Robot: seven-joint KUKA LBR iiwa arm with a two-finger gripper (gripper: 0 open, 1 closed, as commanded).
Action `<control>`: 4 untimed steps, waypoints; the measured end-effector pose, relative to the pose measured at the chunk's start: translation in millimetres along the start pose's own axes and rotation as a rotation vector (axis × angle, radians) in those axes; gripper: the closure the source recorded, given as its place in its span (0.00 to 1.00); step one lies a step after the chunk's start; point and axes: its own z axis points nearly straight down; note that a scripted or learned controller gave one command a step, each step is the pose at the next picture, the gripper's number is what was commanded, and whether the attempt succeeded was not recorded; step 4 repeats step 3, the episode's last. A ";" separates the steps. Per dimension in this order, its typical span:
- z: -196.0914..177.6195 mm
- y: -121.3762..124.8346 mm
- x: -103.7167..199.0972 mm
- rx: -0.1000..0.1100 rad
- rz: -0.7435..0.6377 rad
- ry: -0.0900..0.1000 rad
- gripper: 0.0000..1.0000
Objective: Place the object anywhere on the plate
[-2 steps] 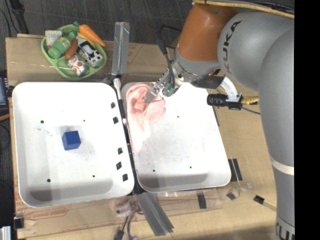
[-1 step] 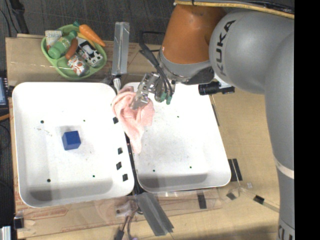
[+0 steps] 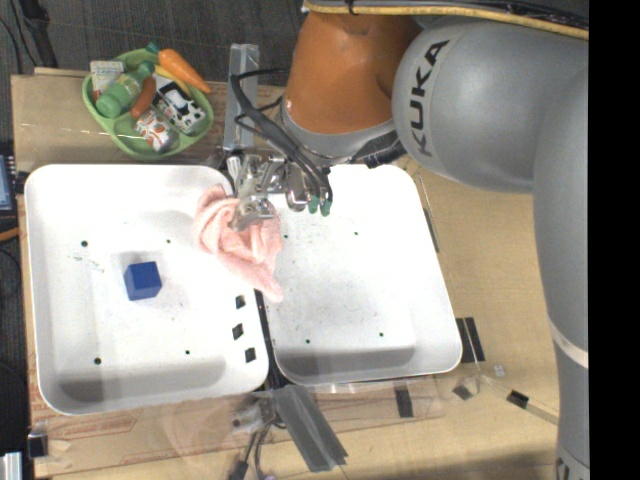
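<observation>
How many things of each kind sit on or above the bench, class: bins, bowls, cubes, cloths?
White bins: 2
Green bowl of toy food: 1
Blue cube: 1
Pink cloth: 1
Total: 5

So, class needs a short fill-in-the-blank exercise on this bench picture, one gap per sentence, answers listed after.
1. The small cube in the left bin is ____ in colour.
2. The pink cloth drapes over the edge between the two ____.
3. The green bowl of toy food sits behind the ____ bin.
4. The gripper hangs right above the ____.

Missing words: blue; bins; left; cloth
</observation>
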 end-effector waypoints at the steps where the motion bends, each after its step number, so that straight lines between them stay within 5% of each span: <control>1: 12.9 43.8 9.1 0.000 -0.003 -0.003 1.00; 2: 14.8 93.5 25.7 0.001 -0.003 -0.001 1.00; 3: 14.5 93.4 25.5 0.001 -0.003 -0.001 0.00; 4: 14.5 93.4 25.5 0.001 -0.003 -0.001 0.00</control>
